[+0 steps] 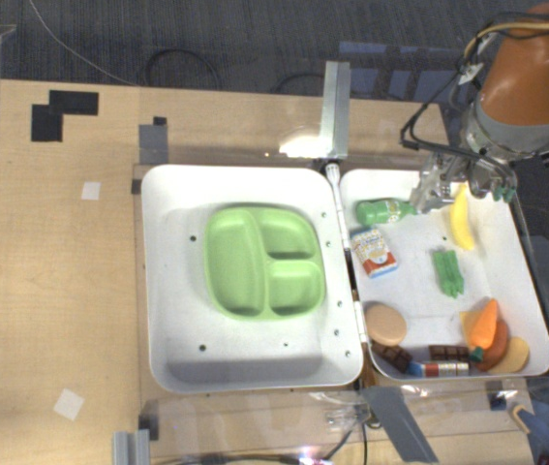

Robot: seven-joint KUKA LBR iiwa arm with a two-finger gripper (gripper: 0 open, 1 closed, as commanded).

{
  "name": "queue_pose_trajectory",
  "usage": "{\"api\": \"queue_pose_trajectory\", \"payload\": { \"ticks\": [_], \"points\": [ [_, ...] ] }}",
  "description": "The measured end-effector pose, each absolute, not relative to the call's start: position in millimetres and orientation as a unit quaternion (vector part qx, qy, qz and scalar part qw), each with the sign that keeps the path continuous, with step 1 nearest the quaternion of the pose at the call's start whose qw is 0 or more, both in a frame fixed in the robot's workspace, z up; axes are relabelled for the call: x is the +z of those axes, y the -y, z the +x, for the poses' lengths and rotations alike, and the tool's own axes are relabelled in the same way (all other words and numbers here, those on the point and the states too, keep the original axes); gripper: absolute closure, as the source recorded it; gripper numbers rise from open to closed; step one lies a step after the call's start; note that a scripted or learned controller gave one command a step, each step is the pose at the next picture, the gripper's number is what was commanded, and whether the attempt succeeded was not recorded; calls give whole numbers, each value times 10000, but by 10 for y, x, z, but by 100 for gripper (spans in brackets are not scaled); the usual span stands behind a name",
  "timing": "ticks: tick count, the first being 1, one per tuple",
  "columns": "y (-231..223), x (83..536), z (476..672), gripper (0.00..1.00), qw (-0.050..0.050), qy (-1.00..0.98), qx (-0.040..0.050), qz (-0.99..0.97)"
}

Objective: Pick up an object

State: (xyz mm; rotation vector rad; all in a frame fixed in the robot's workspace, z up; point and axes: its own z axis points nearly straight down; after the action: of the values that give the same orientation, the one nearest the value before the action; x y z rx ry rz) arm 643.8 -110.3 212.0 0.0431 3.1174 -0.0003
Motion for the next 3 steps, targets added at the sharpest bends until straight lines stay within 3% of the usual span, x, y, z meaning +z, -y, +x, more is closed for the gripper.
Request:
{"api": "queue_pose_trajectory", "payload": {
  "ticks": [1, 2, 3],
  "points": [
    [981, 1842, 5514, 100, 36, -9968, -2, -797],
    [1559, 2497, 6633, 100, 88, -9953, -25, -966],
    [1542, 2473, 6628, 0, 64, -9952, -11, -974]
  ]
}}
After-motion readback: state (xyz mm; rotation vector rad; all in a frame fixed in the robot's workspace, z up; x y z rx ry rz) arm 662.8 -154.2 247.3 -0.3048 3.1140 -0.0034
